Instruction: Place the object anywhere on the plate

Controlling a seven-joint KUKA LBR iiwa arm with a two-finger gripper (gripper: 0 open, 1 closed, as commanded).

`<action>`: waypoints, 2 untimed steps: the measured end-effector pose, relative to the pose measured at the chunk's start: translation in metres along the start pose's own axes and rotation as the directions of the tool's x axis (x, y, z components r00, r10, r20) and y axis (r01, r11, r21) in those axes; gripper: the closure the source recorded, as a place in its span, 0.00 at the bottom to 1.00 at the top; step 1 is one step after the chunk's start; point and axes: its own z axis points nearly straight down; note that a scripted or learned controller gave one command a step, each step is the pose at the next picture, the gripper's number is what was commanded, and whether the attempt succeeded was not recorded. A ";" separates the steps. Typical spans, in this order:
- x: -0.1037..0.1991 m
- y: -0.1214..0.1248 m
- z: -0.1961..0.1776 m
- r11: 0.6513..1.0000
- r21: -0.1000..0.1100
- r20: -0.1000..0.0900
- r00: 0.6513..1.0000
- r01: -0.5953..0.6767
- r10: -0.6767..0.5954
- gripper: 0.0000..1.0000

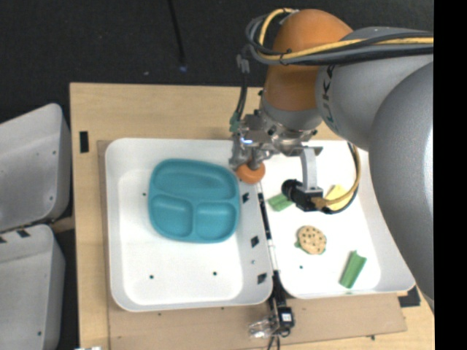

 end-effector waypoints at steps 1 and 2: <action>0.034 -0.019 -0.007 1.000 -0.001 -0.001 1.000 0.000 0.000 1.00; 0.036 -0.023 0.011 1.000 0.000 0.002 1.000 -0.006 0.006 1.00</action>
